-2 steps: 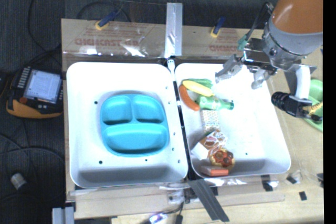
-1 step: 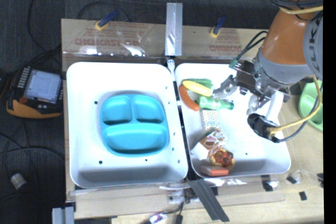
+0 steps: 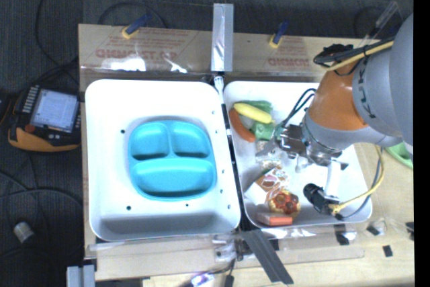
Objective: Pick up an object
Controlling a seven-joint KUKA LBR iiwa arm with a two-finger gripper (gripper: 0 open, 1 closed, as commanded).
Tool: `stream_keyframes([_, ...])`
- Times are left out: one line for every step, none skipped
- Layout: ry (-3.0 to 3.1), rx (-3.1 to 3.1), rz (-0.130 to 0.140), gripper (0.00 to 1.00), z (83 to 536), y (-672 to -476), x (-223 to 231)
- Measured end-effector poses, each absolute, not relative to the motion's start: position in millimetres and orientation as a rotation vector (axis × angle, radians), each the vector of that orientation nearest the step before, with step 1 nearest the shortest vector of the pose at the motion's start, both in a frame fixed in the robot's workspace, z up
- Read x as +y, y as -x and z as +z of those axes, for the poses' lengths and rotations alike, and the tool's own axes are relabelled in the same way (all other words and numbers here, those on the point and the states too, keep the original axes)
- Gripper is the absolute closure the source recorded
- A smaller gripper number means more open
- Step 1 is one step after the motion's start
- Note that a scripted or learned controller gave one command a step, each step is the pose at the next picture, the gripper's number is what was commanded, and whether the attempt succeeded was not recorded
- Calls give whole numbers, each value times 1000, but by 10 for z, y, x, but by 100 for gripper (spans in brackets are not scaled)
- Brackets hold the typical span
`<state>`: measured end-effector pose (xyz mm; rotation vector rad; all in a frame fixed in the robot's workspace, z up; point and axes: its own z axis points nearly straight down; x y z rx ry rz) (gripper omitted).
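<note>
Camera view, nearest: arm (image 3: 376,97), grey with an orange band, fills the right of the frame and reaches down into the right bin (image 3: 359,215).
Claw: claw (image 3: 290,139) sits low at the middle of the right bin; whether it is released or clenched I cannot tell, since the wrist hides its tips.
Task things, upper part of right bin: banana (image 3: 252,111) lies over a green item (image 3: 264,106), with a carrot (image 3: 241,126) just beside them toward the wall between the bins.
Task things, lower part of right bin: packet (image 3: 271,179) near the centre, fruit cluster (image 3: 283,201) touching it below, red stick (image 3: 274,219) at the bottom edge.
Left bin: left bin (image 3: 107,144) holds a blue tray (image 3: 172,158), well apart from the claw.
Cable: yellow cable (image 3: 356,198) loops beside a black part (image 3: 317,196) at the lower right of the bin.
Risk, crowding: things lie touching or overlapping, so a descent may nudge a neighbour, or pinch two at once, and the grip may slip.
Risk, aim: claw seems to stand between the two groups rather than over one thing, so closing here could catch nothing.
Risk, wall: carrot lies near the bin wall, leaving little room for a finger on that side.
Risk, cable: slack loop could snag on the bin rim as the arm lifts.
</note>
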<state>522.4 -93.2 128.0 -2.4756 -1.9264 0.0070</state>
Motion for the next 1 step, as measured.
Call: stream_keyframes([2431,-1998,-12,0,896,-5006,-1068])
